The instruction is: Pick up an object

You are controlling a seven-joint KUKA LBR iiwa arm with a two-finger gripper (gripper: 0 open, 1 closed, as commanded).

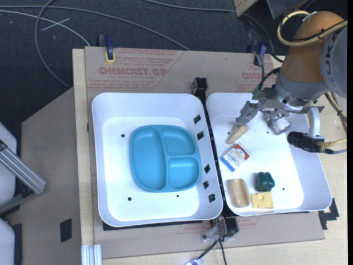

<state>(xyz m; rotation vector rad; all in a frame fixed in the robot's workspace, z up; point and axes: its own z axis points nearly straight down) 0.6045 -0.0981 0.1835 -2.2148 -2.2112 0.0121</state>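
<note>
Gripper point(259, 115) sits over the far end of the right bin point(309, 200), its fingers spread open with nothing between them, one tip just beside the tan cone-shaped piece point(238, 133). Nearer lie a small card packet point(235, 157), green block point(265, 180), bread-like piece point(238, 192) and yellow cracker point(262, 201); the blue divided plate point(165, 157) fills the left bin. A glancing close looks likely to nudge that cone away rather than trap it.

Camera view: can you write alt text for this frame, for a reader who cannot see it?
The robot arm's pincer hangs open over the right white bin, just above a cone-shaped object. Below it lie a small packet, a dark green object, a tan piece and a yellow piece. The left bin holds a blue divided plate.
</note>
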